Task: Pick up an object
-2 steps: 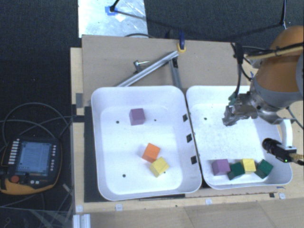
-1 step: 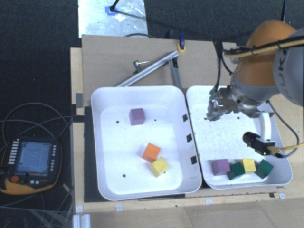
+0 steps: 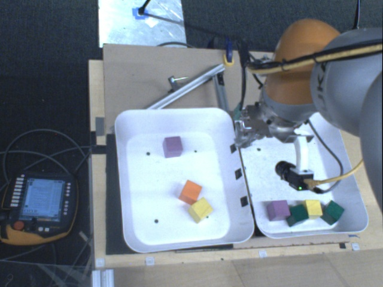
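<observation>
I see my gripper (image 3: 246, 130) over the seam between the smooth white bins; whether it grips anything, I cannot tell. Matte cubes lie below: purple block (image 3: 172, 146), orange block (image 3: 190, 191), yellow block (image 3: 200, 210) in the left bin (image 3: 128, 160).

My arm (image 3: 350, 82) reached in from the right of the camera view, its broad grey casing filling the upper right corner and running out past the edge. The orange band (image 3: 302, 55) bulged above my wrist, with a dark cable and a yellow cable drawn across it. Below the band, my wrist narrowed to a grey metal flange, angled down and to the left. My gripper (image 3: 245, 130) hung at the end of it, low and pointing toward the left. From this slanted overhead angle the gripper's tip was too small and cluttered to make out.
</observation>
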Robot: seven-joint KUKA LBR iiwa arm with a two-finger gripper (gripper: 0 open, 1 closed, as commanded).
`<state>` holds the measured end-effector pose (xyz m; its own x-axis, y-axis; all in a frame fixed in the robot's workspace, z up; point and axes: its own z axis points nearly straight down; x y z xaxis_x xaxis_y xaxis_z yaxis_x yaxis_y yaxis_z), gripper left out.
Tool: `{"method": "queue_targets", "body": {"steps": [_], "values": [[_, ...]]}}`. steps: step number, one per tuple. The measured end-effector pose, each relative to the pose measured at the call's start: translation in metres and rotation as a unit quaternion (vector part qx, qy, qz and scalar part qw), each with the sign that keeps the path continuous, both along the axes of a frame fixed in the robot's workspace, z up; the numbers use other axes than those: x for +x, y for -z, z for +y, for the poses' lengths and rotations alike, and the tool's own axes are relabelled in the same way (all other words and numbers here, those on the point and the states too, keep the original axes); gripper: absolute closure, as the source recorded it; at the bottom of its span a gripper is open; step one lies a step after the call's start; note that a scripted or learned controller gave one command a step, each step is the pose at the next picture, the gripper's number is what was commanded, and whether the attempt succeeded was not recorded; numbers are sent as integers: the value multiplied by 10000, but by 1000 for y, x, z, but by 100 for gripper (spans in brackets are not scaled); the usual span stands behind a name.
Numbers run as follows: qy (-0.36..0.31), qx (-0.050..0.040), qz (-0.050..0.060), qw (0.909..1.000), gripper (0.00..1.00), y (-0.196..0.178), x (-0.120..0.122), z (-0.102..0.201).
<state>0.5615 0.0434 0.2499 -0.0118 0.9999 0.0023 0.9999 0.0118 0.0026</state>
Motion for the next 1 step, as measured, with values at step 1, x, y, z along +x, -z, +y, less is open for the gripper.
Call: {"method": "queue_targets", "body": {"steps": [1], "values": [[8,-3,-6,10000,100,5,27,47]]}}
